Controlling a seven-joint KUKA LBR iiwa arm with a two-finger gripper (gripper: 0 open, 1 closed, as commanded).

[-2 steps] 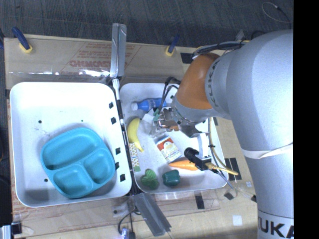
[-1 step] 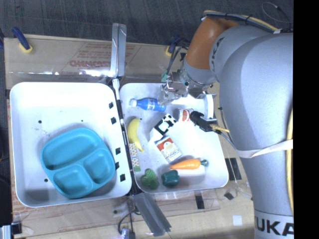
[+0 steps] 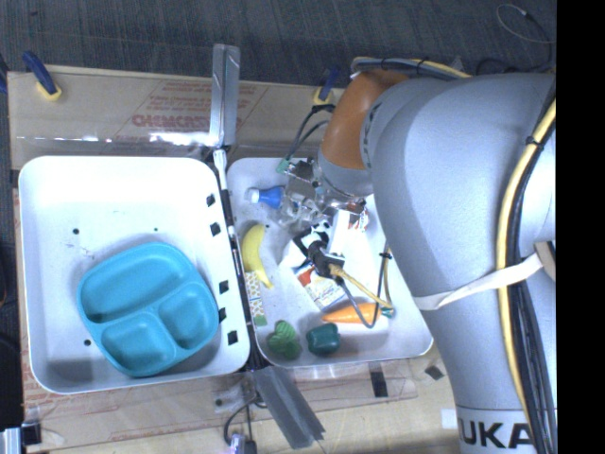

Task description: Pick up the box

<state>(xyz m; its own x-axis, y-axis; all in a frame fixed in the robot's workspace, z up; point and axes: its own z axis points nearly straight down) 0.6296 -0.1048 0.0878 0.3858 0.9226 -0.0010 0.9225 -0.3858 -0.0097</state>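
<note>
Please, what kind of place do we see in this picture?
Most likely a robotics lab bench set up for grasping trials. A grey KUKA arm reaches over two shallow white bins. The right one holds toy food such as a banana, and the left one holds a blue divided plate.

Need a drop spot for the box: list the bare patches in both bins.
Left white bin: bare floor behind and left of the blue divided plastic tray. Right white bin: crowded by yellow banana, white box, orange carrot, green items and the hand.
</note>
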